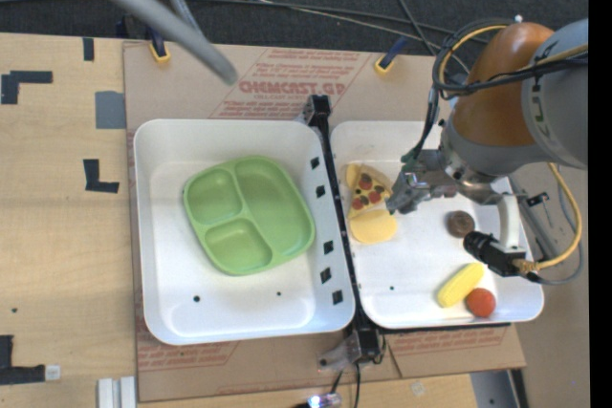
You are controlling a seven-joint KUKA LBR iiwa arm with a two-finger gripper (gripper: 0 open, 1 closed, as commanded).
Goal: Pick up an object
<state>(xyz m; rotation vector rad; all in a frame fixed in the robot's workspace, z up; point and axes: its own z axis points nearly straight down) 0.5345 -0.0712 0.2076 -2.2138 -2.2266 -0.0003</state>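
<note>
In the right bin (411,296) lie a pizza slice (364,187) with red dots, a pale yellow round piece (373,225) just below it, a small brown round thing (461,223), a yellow banana-like piece (460,285) and a red ball (481,302). My gripper (405,196) hangs low over the right bin's left part, right beside the pizza slice and above the pale yellow piece. The grey wrist and orange band (502,62) rise behind it. Nothing shows between the fingers.
The left bin (163,282) holds a green three-compartment plate (249,214). A black divider (328,205) runs between the bins. Cables loop around the arm at the right, and a grey hose crosses the upper left.
</note>
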